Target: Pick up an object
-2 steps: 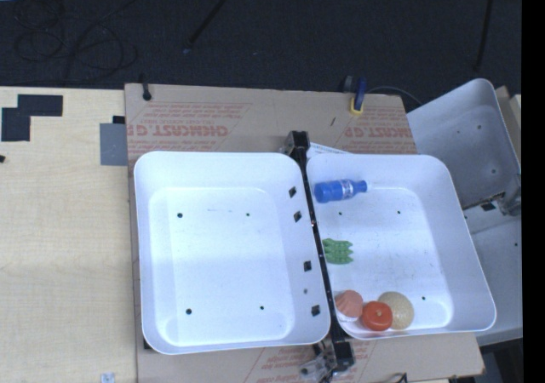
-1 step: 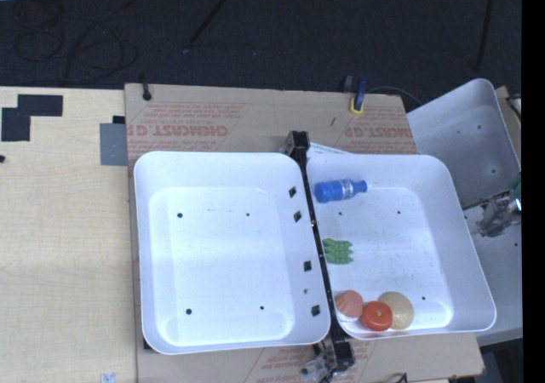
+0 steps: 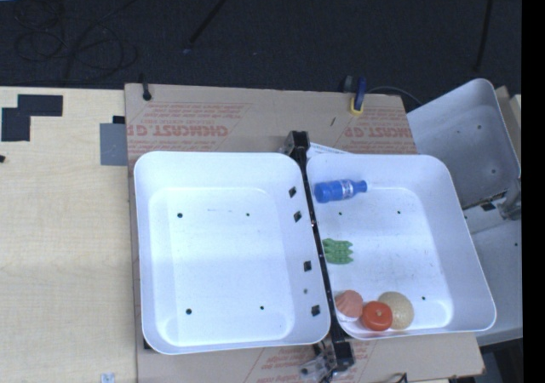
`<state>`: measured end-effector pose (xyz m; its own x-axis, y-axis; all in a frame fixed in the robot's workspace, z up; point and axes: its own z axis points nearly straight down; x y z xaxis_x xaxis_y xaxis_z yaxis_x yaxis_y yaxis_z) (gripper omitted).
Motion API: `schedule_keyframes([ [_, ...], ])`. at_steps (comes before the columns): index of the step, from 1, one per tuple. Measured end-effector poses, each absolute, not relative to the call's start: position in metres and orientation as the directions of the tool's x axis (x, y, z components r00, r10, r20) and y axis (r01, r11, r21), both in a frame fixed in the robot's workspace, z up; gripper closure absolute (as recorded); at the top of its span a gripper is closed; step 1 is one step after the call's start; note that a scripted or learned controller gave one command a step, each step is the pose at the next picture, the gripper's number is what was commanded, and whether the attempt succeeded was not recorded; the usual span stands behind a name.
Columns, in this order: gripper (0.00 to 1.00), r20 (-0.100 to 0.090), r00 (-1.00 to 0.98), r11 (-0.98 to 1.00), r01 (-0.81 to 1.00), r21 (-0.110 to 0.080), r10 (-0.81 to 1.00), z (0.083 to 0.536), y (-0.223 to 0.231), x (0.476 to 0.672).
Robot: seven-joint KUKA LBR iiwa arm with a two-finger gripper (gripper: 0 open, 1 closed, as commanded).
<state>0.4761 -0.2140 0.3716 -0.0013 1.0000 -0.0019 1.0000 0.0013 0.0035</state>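
White plastic forms both bins. The right bin (image 3: 467,245) holds a blue bottle (image 3: 340,191) lying near its far left corner, a green toy (image 3: 337,251) by the divider, and pink (image 3: 348,303), red (image 3: 376,316) and tan (image 3: 398,308) round pieces touching at the near edge.

— What of the machine's own body can be made out?

— Very little; at the right edge there is a small grey part (image 3: 512,202), dull and blocky, darker than what lies around it; a thin dark line runs to it from the left.

— Is it too small to make out screws or markings?

— Yes, and cut by the edge as well. Beside it lies a pale grey panel (image 3: 464,139), smooth, with a rounded upper corner and a few small dark dots like screw heads; I cannot tell whether it belongs to the robot.
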Motion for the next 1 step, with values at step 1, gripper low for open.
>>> schedule_keyframes([
  [1, 1.00, 0.001, 0.001, -0.001, 1.000, -0.005, 1.000, 0.3333, -0.2131, 0.4758],
])
